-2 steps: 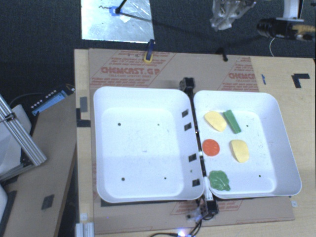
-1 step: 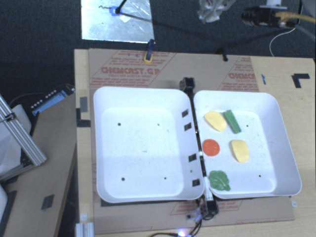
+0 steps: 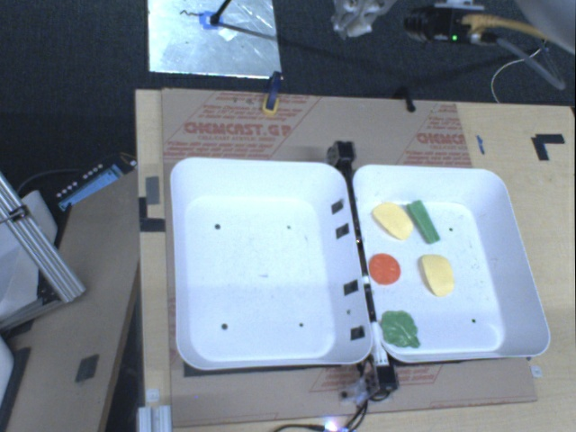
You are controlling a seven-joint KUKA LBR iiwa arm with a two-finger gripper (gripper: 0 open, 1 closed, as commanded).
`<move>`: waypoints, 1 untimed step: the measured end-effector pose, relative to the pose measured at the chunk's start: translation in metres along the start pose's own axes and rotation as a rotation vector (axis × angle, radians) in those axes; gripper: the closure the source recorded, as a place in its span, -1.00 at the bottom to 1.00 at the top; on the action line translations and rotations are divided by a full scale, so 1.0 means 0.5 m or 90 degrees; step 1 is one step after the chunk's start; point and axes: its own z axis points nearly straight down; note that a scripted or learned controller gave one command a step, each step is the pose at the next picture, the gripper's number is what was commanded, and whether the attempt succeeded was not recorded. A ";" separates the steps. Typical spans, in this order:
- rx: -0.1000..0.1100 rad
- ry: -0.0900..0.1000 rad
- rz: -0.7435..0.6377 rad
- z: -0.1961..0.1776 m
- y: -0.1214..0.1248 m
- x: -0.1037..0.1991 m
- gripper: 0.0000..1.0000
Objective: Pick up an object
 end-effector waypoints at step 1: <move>0.011 -0.002 0.005 0.296 -0.003 -0.030 1.00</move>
